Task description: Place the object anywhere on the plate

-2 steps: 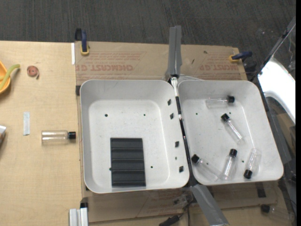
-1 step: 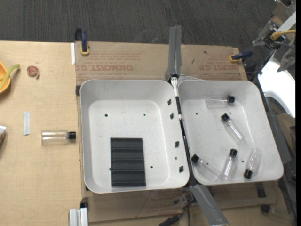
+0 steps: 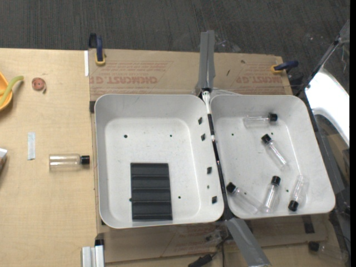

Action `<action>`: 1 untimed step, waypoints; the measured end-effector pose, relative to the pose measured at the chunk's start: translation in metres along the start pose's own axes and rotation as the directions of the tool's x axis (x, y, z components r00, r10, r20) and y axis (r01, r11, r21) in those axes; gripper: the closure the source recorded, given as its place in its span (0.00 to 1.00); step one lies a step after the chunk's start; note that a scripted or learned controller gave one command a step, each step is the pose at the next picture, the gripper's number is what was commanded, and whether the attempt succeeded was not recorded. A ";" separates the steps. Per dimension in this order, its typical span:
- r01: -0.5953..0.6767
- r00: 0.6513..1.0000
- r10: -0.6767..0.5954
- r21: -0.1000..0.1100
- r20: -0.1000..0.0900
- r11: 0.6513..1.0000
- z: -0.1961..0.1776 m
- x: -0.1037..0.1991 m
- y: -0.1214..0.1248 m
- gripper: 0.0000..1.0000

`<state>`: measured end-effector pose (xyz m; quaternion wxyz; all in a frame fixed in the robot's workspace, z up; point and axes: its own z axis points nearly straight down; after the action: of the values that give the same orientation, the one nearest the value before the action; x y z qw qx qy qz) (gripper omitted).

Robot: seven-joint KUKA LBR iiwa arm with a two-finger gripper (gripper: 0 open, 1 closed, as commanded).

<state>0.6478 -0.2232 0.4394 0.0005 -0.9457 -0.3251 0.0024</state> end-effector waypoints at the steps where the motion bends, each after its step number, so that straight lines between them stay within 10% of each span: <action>1: -0.219 0.976 0.219 0.001 0.000 0.976 0.000 0.030 -0.051 0.00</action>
<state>0.6398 -0.1645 0.4397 0.0007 -0.9758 -0.2188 0.0027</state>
